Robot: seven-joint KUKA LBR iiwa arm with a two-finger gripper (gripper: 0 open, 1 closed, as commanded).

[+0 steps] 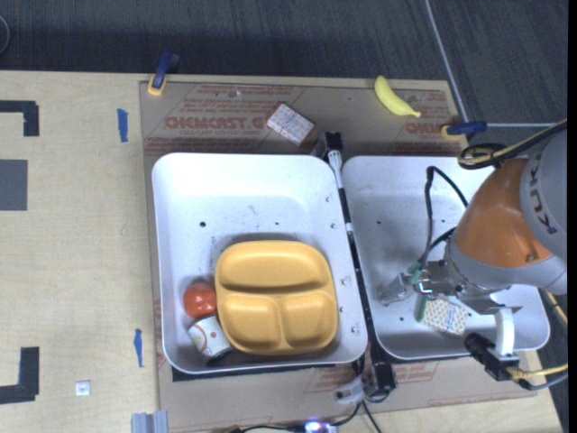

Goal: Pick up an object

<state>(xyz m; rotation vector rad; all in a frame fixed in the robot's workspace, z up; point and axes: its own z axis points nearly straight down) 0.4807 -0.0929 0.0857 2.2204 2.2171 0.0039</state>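
Note:
My gripper [403, 286] hangs low inside the right bin [383, 188], near its front half, below the grey and orange wrist [500, 228]. Just to its right lies a small white patterned packet [444, 315] with a green piece [420, 308] at its left edge, partly under the wrist. I cannot make out whether anything is held. In the left bin [234, 180] lie a yellow divided plate [275, 294], a red ball [199, 299] and a white and orange object [209, 335].
Behind the bins, on the cardboard, lie a yellow banana [395, 97] and a small speckled card [289, 123]. A black divider [347, 233] runs between the bins. Cables trail from the arm over the right bin's back half.

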